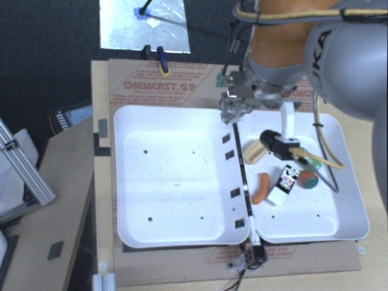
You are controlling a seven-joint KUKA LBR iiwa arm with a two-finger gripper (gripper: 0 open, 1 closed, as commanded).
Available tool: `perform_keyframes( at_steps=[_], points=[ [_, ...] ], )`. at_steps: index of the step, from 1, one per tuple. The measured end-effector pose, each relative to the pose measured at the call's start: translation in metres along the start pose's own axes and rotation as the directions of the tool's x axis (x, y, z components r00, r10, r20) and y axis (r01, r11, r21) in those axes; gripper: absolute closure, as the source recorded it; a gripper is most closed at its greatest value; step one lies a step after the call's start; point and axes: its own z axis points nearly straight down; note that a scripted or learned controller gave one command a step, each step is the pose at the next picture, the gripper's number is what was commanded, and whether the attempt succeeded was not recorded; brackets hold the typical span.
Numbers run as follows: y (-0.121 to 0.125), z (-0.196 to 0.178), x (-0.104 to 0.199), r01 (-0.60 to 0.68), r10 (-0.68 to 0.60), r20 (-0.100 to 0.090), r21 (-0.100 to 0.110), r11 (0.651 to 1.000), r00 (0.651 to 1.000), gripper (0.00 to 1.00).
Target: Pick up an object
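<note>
The right bin (339, 223) holds several small things near its middle. An orange sausage-shaped piece (261, 188) lies close to the divider. Beside it sits a white box with black patches (284, 183), and a red and green ball (309, 179) rests to its right. A beige block (253, 154) lies further back, and a green stick (313, 161) pokes out near the ball. My gripper (233, 110) hangs over the far end of the divider between the bins, behind and left of these things, and I see nothing held in it.
The left bin (130, 223) stands beside the right one, with a dark divider strip (241, 174) between them. Cardboard (157, 83) lies under both bins. A foil sheet (145, 17) lies beyond the bench's far edge, and a metal rail (24, 168) stands at the left.
</note>
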Motion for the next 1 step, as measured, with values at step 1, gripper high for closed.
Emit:
perform_keyframes(
  at_steps=[1],
  points=[
    [0.0026, -0.1077, 0.0492, 0.000, 0.000, -0.004, -0.016, 1.000, 1.000, 1.00]
  ],
)
